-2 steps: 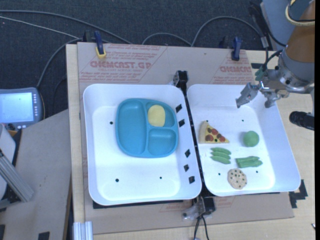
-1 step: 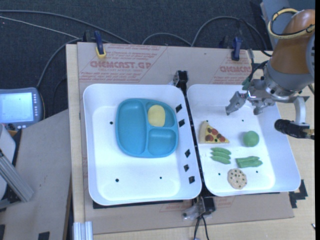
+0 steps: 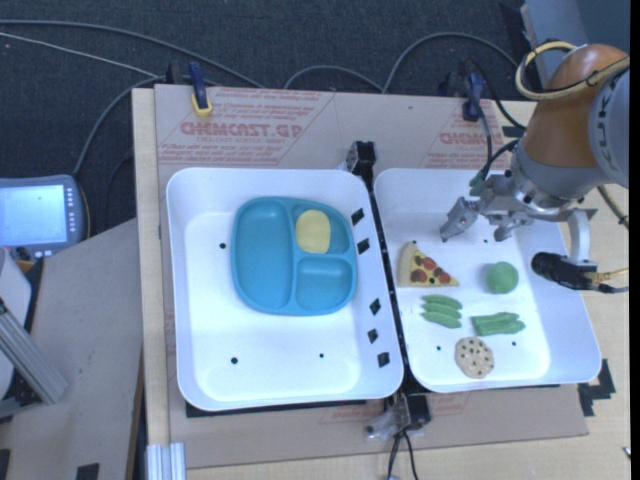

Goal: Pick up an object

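Dark carpet is lying behind a bench covered with brown cardboard [image 3: 250,118], where two shallow white bins are sitting side by side so that things can be moved between them. In the left bin [image 3: 200,368], a blue divided tray [image 3: 270,268] is resting with a yellow piece [image 3: 313,231] in its upper right compartment.

Toy foods are lying spread out and well apart in the right bin [image 3: 560,353], probably so that each can be grasped alone: a pizza slice [image 3: 426,267] near the dividing wall, a round green ball [image 3: 502,277] to its right, a green pea pod [image 3: 441,311] and a second green vegetable [image 3: 497,322] below them, and a chocolate chip cookie [image 3: 474,357] nearest the front edge.

Reaching in from the right, the grey arm with its orange band [image 3: 575,83] is hanging over the upper part of the right bin. Its gripper [image 3: 483,221] is pointing down with the two fingers spread open and nothing between them.

No object is picked yet. The pizza slice, a flat tan wedge with red dots, and the green ball are lying nearest below the fingers, so either seems a likely target.
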You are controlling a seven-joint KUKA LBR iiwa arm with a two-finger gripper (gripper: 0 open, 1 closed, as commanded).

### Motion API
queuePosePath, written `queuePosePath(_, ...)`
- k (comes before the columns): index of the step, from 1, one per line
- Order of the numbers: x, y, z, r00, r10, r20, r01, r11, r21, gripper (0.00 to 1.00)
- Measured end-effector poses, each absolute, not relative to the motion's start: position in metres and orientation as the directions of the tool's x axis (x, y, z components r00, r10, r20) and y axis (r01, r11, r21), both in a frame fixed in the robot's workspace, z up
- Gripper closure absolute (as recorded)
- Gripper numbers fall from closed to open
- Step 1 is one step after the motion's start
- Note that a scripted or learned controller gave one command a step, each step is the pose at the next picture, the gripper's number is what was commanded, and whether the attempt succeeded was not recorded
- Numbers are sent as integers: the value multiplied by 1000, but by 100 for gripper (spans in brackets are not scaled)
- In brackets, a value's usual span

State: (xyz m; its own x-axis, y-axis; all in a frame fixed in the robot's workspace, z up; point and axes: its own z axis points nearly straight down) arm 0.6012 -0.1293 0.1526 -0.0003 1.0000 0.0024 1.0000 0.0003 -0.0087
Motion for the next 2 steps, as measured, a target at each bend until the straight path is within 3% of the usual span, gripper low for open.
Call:
queuePosePath(1,596,-137,104,0,1000,3,1000,0,-8,0)
queuePosePath(2,597,-137,113,0,1000,3,1000,0,-8,100)
